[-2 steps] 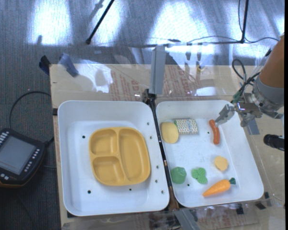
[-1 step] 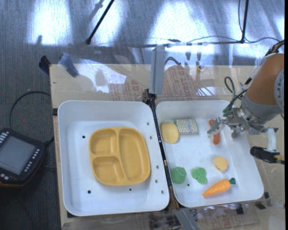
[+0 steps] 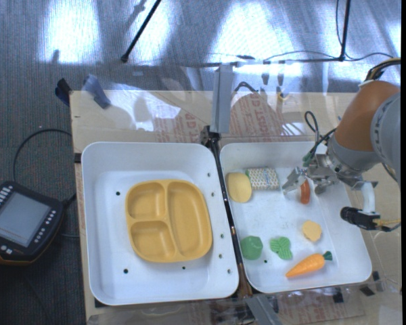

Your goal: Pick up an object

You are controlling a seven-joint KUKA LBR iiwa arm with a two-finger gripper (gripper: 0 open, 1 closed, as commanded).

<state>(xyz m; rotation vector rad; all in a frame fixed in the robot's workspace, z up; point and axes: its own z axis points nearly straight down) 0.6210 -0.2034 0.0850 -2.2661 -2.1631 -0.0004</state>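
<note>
In right bin (image 3: 352, 266), pincer (image 3: 305, 189) holding small orange-red piece (image 3: 304, 194) between fingers.

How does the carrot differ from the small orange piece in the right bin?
The carrot is long and tapered with a green top; the small orange piece is short, rounded and has no green. The carrot is deeper orange, the piece paler and yellowish. The carrot lies nearer the bin's front wall, the piece just behind it. Both lie loose in the right bin.

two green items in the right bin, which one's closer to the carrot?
The leafy green piece, right of the rounder green one. It lies just up-left of the carrot; the rounder one sits near the bin's left wall.
</note>
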